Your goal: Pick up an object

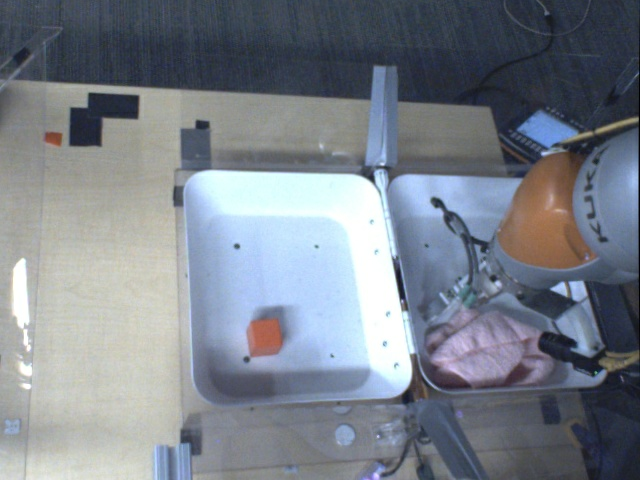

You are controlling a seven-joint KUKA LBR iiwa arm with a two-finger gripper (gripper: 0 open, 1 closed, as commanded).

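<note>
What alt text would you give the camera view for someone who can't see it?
A grey robot arm with an orange band reaches into the right white bin, its end effector down by a crumpled pink cloth. The left white bin holds a small orange block.

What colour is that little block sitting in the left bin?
Orange. The small orange cube-shaped block shows plainly in the camera view, near the bin's front.

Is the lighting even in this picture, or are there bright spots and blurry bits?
Camera view: the left white bin glares brightly; the small orange block casts a soft shadow; a reflection streaks the pale wooden bench; the pink crumpled cloth looks slightly soft.
</note>
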